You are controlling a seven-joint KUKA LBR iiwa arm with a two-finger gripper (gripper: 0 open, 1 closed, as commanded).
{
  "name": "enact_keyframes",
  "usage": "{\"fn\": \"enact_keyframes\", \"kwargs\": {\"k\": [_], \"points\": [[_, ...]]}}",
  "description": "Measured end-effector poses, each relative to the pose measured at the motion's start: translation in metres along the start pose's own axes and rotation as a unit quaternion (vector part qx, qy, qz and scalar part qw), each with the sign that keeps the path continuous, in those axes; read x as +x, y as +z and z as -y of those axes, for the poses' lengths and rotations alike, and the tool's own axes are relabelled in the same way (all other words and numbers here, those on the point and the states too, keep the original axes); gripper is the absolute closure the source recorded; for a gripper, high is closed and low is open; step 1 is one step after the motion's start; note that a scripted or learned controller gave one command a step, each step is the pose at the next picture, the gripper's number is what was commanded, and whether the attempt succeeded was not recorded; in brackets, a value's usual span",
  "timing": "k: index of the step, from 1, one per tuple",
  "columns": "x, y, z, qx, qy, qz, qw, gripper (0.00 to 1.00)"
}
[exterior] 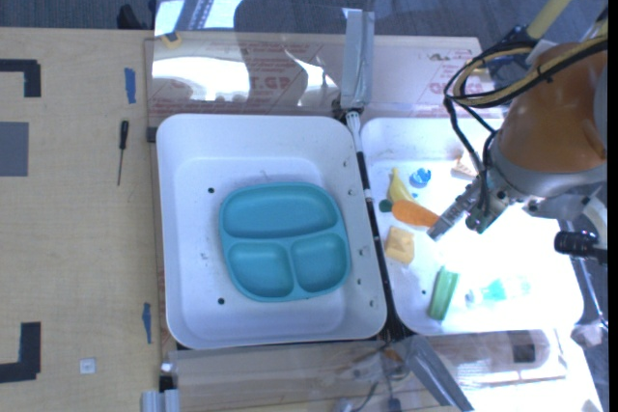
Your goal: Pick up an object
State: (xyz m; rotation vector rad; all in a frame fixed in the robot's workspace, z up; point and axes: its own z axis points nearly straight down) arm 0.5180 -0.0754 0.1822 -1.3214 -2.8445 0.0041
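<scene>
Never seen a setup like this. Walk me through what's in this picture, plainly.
One camera looks down at a slant on a bench with two shallow white bins. The left bin holds a teal divided plate. The right bin holds small items: an orange carrot-like piece, a yellow chunk, a green cylinder, a small blue-and-white piece and a pale bottle with a teal band. The grey and orange machine on the right is a robot arm. Its gripper hangs low beside the orange piece; nothing visibly sits between its fingers.
</scene>
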Motion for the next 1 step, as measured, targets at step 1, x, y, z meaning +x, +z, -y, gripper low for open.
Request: {"fn": "enact_keyframes", "kwargs": {"k": [1], "points": [[0.0565,-0.0342,-0.0524,0.007,0.08,0.003,0.9967,1.0]]}}
